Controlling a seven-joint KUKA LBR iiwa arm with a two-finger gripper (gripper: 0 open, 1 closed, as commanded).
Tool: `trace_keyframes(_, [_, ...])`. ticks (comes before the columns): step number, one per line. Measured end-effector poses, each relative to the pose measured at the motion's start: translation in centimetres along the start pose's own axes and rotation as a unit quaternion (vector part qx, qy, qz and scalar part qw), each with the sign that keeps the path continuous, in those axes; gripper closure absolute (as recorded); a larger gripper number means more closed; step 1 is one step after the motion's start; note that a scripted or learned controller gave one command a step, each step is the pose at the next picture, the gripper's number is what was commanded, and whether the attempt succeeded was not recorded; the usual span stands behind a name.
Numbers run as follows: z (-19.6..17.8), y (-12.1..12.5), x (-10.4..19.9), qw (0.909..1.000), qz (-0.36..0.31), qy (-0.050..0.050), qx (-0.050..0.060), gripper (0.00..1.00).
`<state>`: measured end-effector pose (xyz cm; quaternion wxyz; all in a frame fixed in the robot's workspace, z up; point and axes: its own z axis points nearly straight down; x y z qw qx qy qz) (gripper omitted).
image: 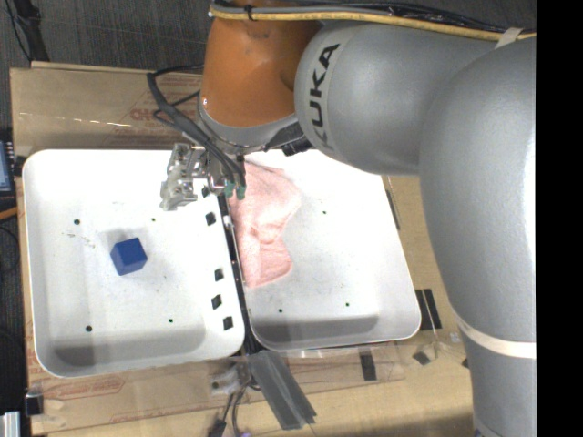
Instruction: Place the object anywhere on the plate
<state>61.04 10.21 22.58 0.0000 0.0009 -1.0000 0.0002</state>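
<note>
A small blue cube lies in the left bin, left of its middle. The pink plate rests in the right bin against the divider, its far end hidden under the arm's wrist. My gripper hangs over the far right part of the left bin, close to the divider. It is up and to the right of the cube and well apart from it, just left of the plate. I see nothing in the gripper.
The big grey arm with its orange band covers the far side and the right of the right bin. Black clips line the divider between the bins. Cardboard lies under the bins.
</note>
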Motion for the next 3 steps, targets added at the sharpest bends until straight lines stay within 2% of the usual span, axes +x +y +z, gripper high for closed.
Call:
trace_keyframes(1, [-1.3,5.3,0.2,1.0,-0.003,-0.001,0.0,1.0])
trace_keyframes(2, [-0.7,10.5,0.4,1.0,-0.002,-0.002,0.0,1.0])
trace_keyframes(3, [-0.7,10.5,0.4,1.0,-0.002,-0.002,0.0,0.0])
